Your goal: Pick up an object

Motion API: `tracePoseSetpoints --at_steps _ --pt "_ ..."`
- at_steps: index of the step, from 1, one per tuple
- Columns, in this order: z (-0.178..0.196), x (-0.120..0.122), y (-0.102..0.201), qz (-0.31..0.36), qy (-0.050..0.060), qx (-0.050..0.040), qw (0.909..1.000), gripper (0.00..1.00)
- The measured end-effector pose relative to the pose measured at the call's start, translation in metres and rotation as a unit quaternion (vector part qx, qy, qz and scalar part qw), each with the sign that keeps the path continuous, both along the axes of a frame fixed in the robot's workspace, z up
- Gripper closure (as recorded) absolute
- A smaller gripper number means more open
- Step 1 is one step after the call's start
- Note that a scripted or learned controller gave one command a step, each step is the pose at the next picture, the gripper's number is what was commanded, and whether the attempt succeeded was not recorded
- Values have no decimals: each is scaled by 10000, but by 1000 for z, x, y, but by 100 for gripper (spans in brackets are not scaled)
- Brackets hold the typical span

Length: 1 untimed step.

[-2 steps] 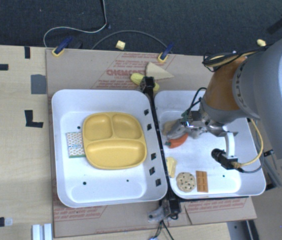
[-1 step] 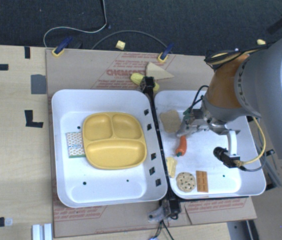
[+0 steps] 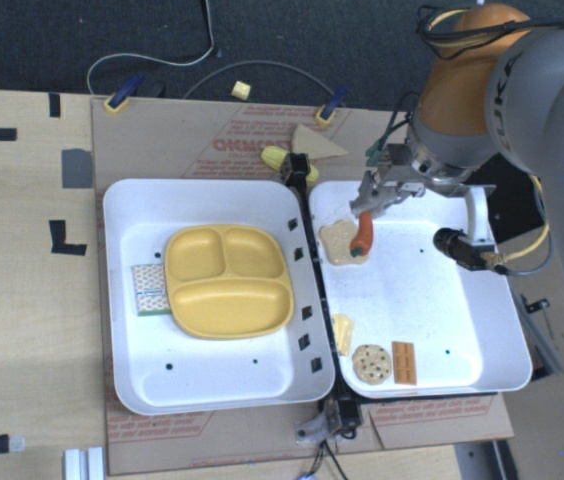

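camera view, gripper fingers gripping orange carrot, beside bread slice, right bin

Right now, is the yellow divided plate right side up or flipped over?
Right side up: the yellow plate shows its three compartments facing up in the left bin.

A single fixed camera looks down on the desk from above at a slant, far enough back to take in both white bins whole. The left bin sits mid-frame and the right bin beside it toward the right. Dark floor runs along the top edge beyond the desk. The arm enters from the upper right, close to the lens and large.
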<state>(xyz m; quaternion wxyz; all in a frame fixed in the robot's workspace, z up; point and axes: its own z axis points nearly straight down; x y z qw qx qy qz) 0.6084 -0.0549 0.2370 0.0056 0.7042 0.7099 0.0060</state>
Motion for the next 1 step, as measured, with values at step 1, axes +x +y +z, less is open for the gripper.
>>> tracePoseSetpoints --at_steps 1 --pt "-54 13 49 -12 106 2 9999 100"
